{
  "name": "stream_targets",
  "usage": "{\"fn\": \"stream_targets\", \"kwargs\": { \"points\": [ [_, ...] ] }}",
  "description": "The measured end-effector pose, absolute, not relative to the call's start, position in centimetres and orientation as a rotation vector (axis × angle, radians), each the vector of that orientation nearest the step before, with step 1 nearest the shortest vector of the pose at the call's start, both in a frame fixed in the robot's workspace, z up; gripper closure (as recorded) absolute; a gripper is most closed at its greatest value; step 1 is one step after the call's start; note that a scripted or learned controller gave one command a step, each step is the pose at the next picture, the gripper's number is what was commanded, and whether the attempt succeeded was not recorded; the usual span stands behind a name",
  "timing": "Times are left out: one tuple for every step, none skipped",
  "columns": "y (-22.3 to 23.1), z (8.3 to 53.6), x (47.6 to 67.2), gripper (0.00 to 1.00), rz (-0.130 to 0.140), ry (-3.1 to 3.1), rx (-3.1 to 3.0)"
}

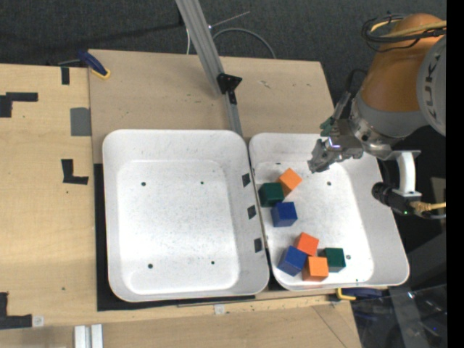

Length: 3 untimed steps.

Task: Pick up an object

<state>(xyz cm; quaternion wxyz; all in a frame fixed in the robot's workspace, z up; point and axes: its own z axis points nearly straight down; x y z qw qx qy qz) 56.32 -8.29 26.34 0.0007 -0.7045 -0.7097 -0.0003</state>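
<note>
Several small blocks lie in the right bin. An orange block, a dark green block and a blue block sit together near its left wall. Nearer the front lie another orange block, a blue block, an orange block and a green block. My gripper hangs over the back of the right bin, just right of and above the first orange block. Nothing shows between its fingers.
The left bin stands beside the right one. A grey metal pole slants down from the top to the gap between the bins. A blue and yellow clamp lies on the bench at the back left.
</note>
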Motion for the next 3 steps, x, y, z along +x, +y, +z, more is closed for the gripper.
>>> {"fn": "stream_targets", "kwargs": {
  "points": [
    [-2.4, 24.8, 56.9, 1.0, 0.002, -2.227, -2.212],
    [2.4, 24.5, 56.4, 1.0, 0.001, -2.227, -2.213],
    [8.1, 23.1, 56.9, 1.0, 0.003, -2.227, -2.212]
  ]
}}
